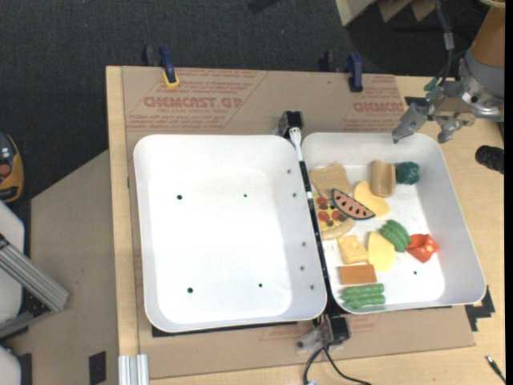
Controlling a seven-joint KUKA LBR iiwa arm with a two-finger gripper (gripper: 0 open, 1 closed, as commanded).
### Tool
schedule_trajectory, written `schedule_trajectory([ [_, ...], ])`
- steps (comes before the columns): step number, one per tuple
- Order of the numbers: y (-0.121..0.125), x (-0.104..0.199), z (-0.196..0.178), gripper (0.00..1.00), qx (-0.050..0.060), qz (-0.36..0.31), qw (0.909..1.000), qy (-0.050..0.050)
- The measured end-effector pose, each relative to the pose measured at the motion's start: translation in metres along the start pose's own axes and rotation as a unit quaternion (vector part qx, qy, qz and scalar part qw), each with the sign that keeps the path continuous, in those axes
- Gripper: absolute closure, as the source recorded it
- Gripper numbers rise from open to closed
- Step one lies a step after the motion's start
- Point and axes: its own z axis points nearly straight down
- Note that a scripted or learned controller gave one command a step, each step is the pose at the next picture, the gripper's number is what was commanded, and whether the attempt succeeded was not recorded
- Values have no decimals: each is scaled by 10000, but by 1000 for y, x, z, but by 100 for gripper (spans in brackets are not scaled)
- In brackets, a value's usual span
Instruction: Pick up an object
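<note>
I see my grey metal gripper [422, 124] hovering released, fingers spread, above the right shallow white plastic bin's [465, 247] far rim. Glossy moulded toy foods [365, 231] crowd that bin.

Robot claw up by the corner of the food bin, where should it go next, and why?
Probably inward and down. The two-finger gripper hangs open at the far rim of the right white bin, holding nothing. The closest toys are the tan bread-roll toy and dark green round toy, just below it in the picture.
</note>
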Motion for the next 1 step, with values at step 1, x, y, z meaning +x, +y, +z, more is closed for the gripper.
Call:
schedule_trajectory([
  [1,12,-1,157,0,39,-1,10000,13],
])
